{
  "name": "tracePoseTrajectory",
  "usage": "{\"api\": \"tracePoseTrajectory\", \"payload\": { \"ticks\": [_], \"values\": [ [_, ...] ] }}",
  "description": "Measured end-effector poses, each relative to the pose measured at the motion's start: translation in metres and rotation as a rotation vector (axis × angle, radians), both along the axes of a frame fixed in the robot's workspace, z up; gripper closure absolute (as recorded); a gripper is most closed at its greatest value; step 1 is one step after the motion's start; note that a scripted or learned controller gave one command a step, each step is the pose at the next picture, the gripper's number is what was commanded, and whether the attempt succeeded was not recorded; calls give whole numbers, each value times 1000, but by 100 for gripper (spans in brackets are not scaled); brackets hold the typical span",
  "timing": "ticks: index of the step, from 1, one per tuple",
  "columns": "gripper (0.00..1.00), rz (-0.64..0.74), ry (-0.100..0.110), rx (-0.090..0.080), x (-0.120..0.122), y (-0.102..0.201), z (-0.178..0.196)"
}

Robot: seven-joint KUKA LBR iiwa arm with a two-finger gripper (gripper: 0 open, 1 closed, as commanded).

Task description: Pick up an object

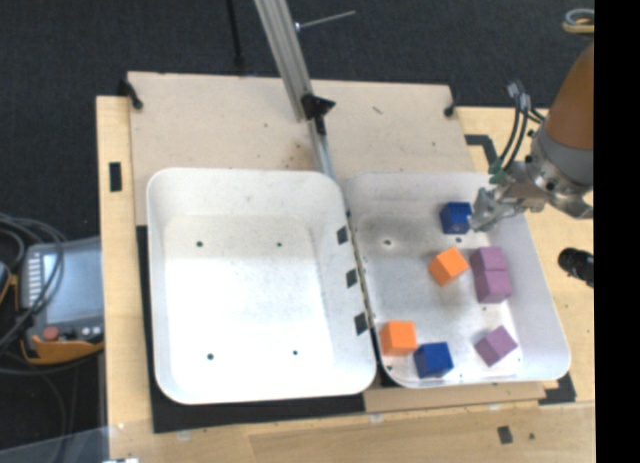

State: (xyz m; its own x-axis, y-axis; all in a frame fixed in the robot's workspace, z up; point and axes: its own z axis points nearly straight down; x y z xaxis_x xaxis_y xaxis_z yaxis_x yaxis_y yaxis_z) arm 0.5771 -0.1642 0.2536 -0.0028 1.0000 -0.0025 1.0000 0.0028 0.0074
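Note:
The right bin (400, 211) holds several foam blocks. A blue cube (456, 217) lies toward its back, with an orange cube (448, 265) just in front of it. A long purple block (490, 273) sits to the right of the orange one. Along the front lie another orange cube (399, 336), a second blue cube (433, 359) and a small purple cube (495, 345). My gripper (487, 208) hangs low at the right side of the back blue cube, very close to it. Nothing shows between its fingers.
The left bin (200, 201) is beside the right one. An aluminium post (285, 41) rises slantwise from behind the bins. A pendant with cables (55, 291) lies off the bench at the left. The arm's orange band (575, 101) is at the right edge.

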Motion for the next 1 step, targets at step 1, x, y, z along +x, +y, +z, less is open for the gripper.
{"api": "tracePoseTrajectory", "payload": {
  "ticks": [1],
  "values": [
    [100,4,7,3,-7,60,-8]
  ]
}}
